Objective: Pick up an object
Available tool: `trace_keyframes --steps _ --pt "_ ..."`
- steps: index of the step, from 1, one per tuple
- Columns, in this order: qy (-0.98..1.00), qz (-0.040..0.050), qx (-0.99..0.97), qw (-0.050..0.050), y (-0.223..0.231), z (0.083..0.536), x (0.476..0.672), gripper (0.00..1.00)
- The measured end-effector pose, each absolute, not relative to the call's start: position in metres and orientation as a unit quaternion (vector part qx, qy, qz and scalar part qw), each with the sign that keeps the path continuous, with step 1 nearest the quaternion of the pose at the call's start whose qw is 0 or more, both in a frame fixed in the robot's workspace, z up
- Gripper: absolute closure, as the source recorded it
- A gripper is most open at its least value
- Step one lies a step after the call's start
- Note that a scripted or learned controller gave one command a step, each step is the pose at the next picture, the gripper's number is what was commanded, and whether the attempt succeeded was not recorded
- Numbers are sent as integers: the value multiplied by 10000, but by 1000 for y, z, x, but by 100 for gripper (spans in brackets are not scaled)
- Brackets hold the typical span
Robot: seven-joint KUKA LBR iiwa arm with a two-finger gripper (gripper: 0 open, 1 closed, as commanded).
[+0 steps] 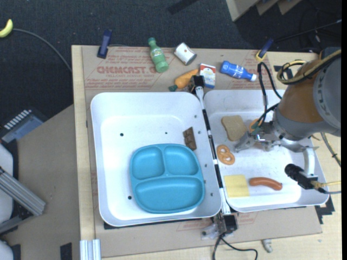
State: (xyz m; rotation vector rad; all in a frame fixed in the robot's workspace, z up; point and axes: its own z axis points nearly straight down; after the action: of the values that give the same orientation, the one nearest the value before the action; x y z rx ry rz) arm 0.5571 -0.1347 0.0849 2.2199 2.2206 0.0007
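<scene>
In the right-hand bin (pixel 246 101), low over its middle: one end effector (pixel 254 140), arm reaching in from the right. Whether it is open or closed cannot be told; nothing is visibly held.

Candidate objects, right bin, four: one tan bread slice (pixel 234 126) just left of the end effector; one pretzel (pixel 224 155) near the dividing wall; one yellow cheese square (pixel 236 186) and one sausage (pixel 265 183) along the front edge.

Left bin (pixel 108 118), two: one blue divided plate (pixel 166 177); one small brown piece (pixel 190 138) by the right wall.

Bench (pixel 81 145), behind the bins: one green bottle (pixel 158 56), one blue bottle (pixel 237 71), one white can (pixel 185 53), one small carton (pixel 207 75), one orange item (pixel 185 79), one dark blue piece (pixel 103 44).

Step judged: approach, no grasp made. Next move likely calls for centring over the bread slice or pretzel, descending, then closing.
</scene>
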Motion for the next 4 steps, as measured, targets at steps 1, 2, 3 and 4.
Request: trace_keyframes --steps 1,2,3,4 --pt "7075 1 7067 -8 -113 84 613 0" --pt "7078 4 7065 11 -109 85 658 0" --pt "7074 -7 7068 -2 -113 85 651 0" --pt "7078 6 7064 13 -96 85 667 0"
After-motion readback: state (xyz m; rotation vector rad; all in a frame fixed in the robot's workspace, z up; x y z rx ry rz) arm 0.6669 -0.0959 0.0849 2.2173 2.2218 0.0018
